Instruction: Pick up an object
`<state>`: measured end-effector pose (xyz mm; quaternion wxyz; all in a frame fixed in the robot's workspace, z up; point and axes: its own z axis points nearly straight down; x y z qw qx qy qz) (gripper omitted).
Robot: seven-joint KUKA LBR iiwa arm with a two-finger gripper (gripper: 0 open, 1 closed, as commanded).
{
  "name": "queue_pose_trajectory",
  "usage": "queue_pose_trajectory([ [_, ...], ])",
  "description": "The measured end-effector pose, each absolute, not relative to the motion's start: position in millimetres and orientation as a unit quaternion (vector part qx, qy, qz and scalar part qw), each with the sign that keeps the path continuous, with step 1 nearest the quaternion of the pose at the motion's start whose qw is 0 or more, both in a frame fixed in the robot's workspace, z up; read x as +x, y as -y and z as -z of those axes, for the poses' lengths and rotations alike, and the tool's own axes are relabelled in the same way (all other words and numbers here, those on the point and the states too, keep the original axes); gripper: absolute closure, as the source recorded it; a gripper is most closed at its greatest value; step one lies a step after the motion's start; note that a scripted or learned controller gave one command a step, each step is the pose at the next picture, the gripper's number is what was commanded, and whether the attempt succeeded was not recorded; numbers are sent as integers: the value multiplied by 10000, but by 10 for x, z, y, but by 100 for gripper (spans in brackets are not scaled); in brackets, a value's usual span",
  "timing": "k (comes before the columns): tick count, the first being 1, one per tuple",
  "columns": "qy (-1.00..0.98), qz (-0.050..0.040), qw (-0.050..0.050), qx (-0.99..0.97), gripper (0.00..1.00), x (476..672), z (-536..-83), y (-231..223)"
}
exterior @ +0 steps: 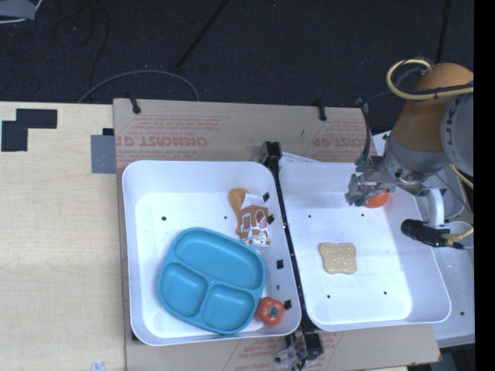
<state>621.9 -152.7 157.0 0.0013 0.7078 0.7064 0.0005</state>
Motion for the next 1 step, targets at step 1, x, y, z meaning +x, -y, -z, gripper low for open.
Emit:
queue_pose_trajectory([
  [1, -7075, -7, 11, 7067, 100, 6251, -2001, 1520],
])
